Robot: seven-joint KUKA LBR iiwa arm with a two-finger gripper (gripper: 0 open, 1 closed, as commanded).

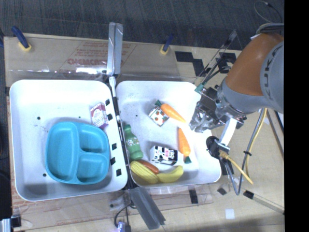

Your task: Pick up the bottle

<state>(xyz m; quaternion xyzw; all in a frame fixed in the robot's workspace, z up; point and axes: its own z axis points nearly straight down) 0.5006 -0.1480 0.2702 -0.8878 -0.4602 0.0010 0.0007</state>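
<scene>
Jaws (199,121) sit over the right rim of the right bin (145,88); cannot tell how far open they are, nothing seen between them. Green bottle (132,141) lies well to the jaws' left, tight against that bin's left wall. Between them: two carrots (172,112) (183,142), a small carton (157,116), a patterned box (165,154). Corn (143,172) and banana (170,174) crowd the bottle's near end. Open floor lies up-left of the bottle. Left bin (29,95) holds a blue divided tray (77,152) and a packet (99,114).
</scene>
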